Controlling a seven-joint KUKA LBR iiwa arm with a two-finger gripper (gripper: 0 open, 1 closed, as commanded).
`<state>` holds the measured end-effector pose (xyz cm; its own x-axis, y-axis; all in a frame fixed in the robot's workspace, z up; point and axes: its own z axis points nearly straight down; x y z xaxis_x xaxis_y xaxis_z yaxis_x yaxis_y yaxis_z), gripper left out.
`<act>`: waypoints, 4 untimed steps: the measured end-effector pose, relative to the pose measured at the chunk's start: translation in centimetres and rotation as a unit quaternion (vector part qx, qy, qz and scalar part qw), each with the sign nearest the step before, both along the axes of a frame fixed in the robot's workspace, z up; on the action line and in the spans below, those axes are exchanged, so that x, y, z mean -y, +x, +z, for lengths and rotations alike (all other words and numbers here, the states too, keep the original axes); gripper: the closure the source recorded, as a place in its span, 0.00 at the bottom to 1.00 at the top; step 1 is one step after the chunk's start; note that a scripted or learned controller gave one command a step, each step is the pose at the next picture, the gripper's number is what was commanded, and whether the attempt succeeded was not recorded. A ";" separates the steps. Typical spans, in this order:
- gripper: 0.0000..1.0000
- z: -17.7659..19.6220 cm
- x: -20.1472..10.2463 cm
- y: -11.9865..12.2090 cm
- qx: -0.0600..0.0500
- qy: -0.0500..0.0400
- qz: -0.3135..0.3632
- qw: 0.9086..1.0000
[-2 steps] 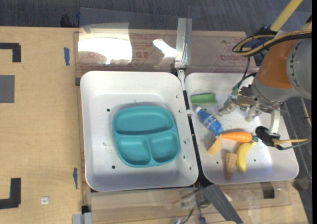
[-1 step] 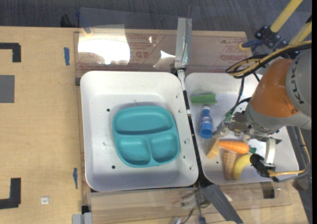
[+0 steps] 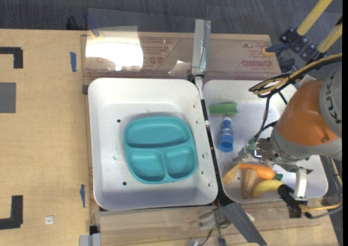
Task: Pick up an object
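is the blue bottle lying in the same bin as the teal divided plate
No, the small blue plastic bottle lies in the right white bin, while the teal divided plate sits in the left white bin.

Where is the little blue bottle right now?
The blue bottle lies in the right bin, near its left wall, just below the green object and above the carrot.

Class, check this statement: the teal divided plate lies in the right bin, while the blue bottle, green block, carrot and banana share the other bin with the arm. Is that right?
Not quite. The camera view shows the teal divided plate lying in the left bin, not the right. The rest holds: the blue bottle, green block, carrot and banana share the right bin with the arm.
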<state>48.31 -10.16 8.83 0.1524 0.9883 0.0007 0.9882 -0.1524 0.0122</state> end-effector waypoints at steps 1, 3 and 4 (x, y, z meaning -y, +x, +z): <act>0.00 9.8 -2.5 1.7 -0.004 0.001 -0.024 1.000; 1.00 1.1 1.5 0.0 0.000 -0.001 0.017 1.000; 1.00 0.0 1.8 -0.2 -0.003 0.002 0.000 1.000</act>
